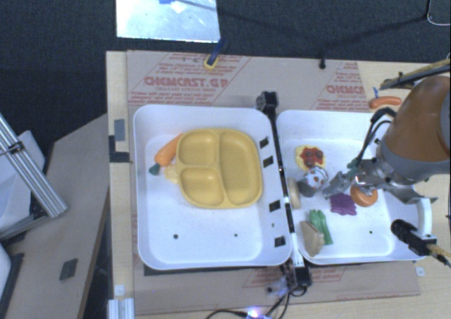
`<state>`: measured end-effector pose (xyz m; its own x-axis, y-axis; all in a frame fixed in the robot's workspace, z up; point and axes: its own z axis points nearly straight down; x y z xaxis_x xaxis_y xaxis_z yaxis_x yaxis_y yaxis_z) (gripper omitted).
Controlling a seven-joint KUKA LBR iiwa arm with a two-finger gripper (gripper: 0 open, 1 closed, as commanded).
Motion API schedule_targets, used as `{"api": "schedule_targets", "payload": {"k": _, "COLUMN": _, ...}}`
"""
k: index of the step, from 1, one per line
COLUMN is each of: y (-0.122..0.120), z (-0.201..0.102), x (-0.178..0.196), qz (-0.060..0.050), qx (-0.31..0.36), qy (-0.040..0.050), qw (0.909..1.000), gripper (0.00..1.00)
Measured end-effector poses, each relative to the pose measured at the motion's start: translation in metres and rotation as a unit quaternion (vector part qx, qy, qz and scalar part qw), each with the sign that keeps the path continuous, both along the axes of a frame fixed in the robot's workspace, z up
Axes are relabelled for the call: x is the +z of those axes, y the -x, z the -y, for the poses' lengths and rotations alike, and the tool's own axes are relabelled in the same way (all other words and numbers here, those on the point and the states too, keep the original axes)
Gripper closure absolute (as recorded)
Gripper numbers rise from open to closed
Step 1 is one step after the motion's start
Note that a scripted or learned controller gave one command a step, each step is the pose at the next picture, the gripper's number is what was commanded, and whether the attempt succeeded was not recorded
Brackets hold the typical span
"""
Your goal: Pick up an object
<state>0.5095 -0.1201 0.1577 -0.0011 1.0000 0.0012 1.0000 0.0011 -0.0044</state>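
Note:
My gripper (347, 182) hangs low over the middle of the right bin (352, 124). It is just above a purple toy (343, 204) and an orange round toy (365, 197). A grey and white round toy (311, 181) lies just to its left. Further left and up sits a yellow toy with a red top (310, 156). A green toy (320, 222) and a tan wedge (311, 236) lie near the bin's front left corner. I see nothing lifted clear of the bin floor.
The left bin (211, 240) holds a yellow divided plate (215, 168) with an orange carrot toy (166, 151) at its left edge. A black divider (276, 170) runs between the bins. The arm's orange band (423, 124) looms over the right bin's right side.

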Motion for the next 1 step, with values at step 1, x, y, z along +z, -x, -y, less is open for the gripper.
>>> {"api": "schedule_targets", "payload": {"k": 1, "y": 0.0053, "z": 0.0003, "x": -0.0434, "qz": 0.000, "qx": 0.000, "qy": -0.0001, "qw": 1.0000, "gripper": 0.00}}
